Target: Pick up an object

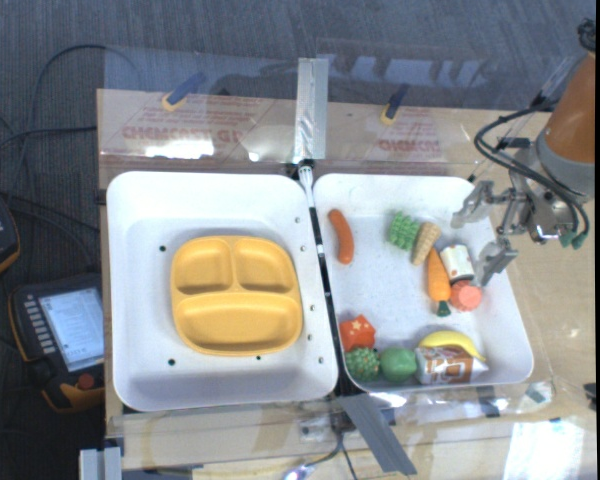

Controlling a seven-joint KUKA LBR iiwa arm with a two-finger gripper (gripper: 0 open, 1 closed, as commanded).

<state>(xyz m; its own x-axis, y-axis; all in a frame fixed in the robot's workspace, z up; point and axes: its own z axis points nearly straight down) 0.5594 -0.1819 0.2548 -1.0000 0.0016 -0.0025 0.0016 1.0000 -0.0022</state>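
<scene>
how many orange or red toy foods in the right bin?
4 that I can make out. Sausage near the bin's left wall, carrot right of center, a red piece touching the carrot's lower end, and a red-orange piece at lower left. The front pile may hide more.

**Inventory of the two bins, by kind**

Two shallow white bins stand side by side: a left bin (pixel 125 298) and a right bin (pixel 510 340). The left bin contains one yellow divided plate (pixel 237 293). The right bin contains one sausage (pixel 341 236), one corn cob (pixel 425 242), one green spiky piece (pixel 403 231), one carrot (pixel 437 278), one small white container (pixel 458 263), one small red-orange piece (pixel 467 296), one red pepper (pixel 357 332), one broccoli floret (pixel 362 364), one green rounded piece (pixel 399 364), one banana (pixel 450 342) and one can (pixel 445 367).
</scene>
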